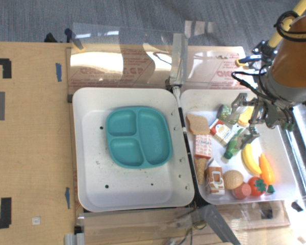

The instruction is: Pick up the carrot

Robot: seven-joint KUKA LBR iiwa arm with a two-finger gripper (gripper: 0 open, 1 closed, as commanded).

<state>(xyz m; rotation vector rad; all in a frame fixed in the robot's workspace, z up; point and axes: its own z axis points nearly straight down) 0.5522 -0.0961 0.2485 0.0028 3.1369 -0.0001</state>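
Carrot is what you want, and you'll find it lying toward the lower right of the frame in the right-hand bin, touching the banana on its left and just above the tomato; the tool hangs up and to the left of it, fingers apart with nothing between them. Left of centre you see the teal divided plate in the other bin.
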